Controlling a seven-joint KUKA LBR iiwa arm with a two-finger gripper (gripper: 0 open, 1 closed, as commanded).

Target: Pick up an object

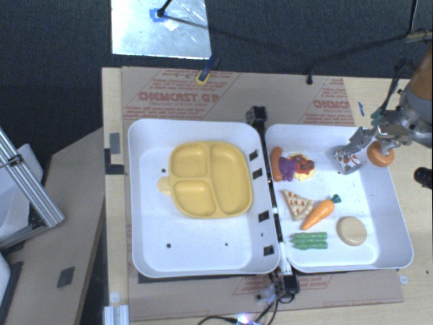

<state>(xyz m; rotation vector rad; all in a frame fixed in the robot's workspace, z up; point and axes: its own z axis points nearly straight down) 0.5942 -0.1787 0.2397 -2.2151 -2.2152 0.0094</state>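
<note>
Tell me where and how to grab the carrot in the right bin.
Grip the carrot across its thick orange middle, coming straight down from above. It lies flat and slanted, green top up-right, tip down-left, so probably turn the fingers across that slant. The pizza slice lies close by its tip, so stay nearer the top. The gripper is over the bin's far end.

Left bin [145, 249]: yellow divided plate [206, 179]. Right bin [385, 249]: hot dog [276, 164] touching grapes [291, 167], pizza slice [295, 202], carrot [319, 211], green beans [309, 240], tan disc [352, 231]. Gripper [348, 160] low over the bin's far right, orange ball [380, 154] just beside it.
</note>
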